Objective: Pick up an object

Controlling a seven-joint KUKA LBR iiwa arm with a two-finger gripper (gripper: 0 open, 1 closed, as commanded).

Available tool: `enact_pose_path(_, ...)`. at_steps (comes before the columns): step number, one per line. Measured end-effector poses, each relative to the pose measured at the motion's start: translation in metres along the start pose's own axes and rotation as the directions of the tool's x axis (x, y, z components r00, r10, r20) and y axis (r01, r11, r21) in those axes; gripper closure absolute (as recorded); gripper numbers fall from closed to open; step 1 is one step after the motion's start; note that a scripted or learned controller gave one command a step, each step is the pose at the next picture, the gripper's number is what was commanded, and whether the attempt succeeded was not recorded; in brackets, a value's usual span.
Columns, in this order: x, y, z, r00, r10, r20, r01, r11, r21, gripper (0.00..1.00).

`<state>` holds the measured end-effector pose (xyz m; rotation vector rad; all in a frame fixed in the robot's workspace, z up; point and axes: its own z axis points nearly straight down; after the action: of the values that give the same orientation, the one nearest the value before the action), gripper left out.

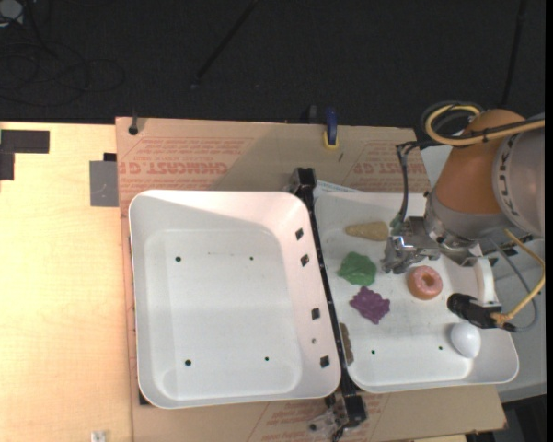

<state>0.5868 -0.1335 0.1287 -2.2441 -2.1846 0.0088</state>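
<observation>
The right bin (pixel 414 376) holds several small things. A green lump (pixel 357 268) lies near its left side, with a purple cluster (pixel 371 304) just below it. A pale tan piece (pixel 368 231) lies toward the back. A pink ring (pixel 425 283) sits in the middle, and a white egg-shaped thing (pixel 464 340) rests at the front right. My gripper (pixel 398 254) hangs low over the bin between the green lump and the pink ring, just below the tan piece. It is close to them, and I see nothing held in it.
The left bin (pixel 221 376) stands beside the right one, with a black divider (pixel 315 274) between them. Brown cardboard (pixel 221 159) lies under both. A wooden bench top (pixel 46 293) spreads out to the left. The arm (pixel 483 178) covers the right bin's back right corner.
</observation>
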Motion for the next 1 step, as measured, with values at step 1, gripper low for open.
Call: enact_pose_path(1, -0.0020, -0.0006, -0.0093, 1.000, 0.004, 0.000, -0.004, 1.000, 0.001, 1.00)
